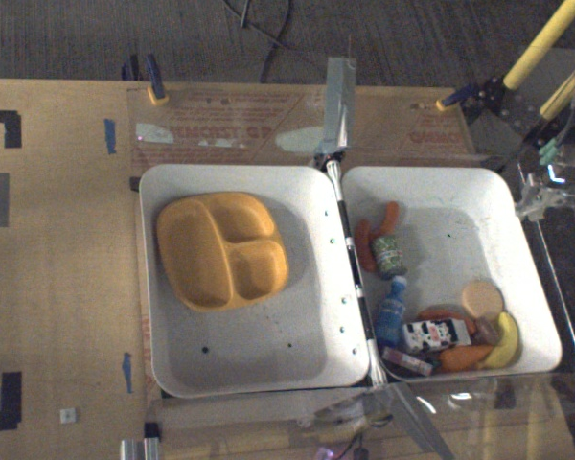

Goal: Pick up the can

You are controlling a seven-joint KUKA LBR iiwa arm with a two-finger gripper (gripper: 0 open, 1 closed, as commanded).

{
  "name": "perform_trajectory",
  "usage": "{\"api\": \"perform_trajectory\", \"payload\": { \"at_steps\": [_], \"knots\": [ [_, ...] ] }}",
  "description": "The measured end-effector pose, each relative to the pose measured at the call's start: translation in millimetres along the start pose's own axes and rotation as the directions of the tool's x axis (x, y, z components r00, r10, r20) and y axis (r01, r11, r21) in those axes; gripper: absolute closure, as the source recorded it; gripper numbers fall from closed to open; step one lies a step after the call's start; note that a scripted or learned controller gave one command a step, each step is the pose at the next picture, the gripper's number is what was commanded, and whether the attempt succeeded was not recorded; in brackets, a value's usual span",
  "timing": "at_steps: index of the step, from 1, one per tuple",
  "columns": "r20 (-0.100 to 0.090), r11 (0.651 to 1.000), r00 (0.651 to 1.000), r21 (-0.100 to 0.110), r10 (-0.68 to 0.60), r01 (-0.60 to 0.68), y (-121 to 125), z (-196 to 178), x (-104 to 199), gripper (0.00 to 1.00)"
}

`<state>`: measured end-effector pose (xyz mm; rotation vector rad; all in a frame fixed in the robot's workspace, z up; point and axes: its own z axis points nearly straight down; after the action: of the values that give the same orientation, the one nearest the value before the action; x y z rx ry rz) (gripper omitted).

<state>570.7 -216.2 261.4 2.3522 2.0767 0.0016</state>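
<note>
Fixed overhead camera, slanted down — both bins (163, 257) framed, mid-distance

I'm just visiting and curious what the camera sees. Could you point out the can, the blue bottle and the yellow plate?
can (388, 255): camera view, middle of its green side, right bin.
blue bottle (392, 315): camera view, middle of its body, right bin.
yellow plate (221, 249): camera view, central ridge between compartments, left bin.

Pale grey arm (544, 188) (blurred, indistinct)

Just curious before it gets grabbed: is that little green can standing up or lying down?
Lying down, it seems: the green can shows its long side, resting on the right bin floor beside the sausages.
</note>
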Motion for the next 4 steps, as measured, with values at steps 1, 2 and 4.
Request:
{"api": "perform_trajectory", "payload": {
  "at_steps": [1,2,4],
  "knots": [
    [-0.002,0.999,0.999,0.004,0.036,-0.036,-92,59,-5,1.0],
    [0.0,0.935,0.935,0.003,0.355,-0.355,-77,-7,-7,1.0],
    [0.003,0.71,0.71,0.004,0.704,-0.704,-30,32,15,1.0]
  ]
}}
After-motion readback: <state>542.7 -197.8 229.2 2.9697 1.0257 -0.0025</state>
